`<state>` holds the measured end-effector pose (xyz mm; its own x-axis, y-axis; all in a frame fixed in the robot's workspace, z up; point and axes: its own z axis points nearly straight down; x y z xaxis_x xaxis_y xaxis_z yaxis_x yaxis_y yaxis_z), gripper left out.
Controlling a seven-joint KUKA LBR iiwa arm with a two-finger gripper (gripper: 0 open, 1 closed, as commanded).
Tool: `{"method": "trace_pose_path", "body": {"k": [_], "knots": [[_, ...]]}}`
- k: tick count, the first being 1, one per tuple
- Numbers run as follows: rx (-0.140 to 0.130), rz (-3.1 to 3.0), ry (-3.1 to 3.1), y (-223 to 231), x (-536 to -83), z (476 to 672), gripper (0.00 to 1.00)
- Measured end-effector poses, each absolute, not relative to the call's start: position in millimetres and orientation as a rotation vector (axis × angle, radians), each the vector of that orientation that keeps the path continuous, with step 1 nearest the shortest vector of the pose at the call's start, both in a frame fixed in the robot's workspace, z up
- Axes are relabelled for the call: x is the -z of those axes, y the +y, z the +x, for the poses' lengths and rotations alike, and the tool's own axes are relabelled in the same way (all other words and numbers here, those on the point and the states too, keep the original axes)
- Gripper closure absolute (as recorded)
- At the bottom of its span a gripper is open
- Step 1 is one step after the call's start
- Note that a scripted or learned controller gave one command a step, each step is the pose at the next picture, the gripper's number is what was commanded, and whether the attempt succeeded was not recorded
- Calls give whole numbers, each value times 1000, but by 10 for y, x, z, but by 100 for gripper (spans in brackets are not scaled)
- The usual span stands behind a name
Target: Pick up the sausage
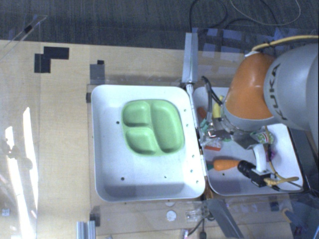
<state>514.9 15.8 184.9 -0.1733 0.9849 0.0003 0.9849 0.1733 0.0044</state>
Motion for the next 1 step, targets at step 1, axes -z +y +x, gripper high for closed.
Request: {"method": "trace_pose_path", "body": {"k": [1], "knots": [[-5, 1897, 2499, -346, -1850, 5963, 100]]}}
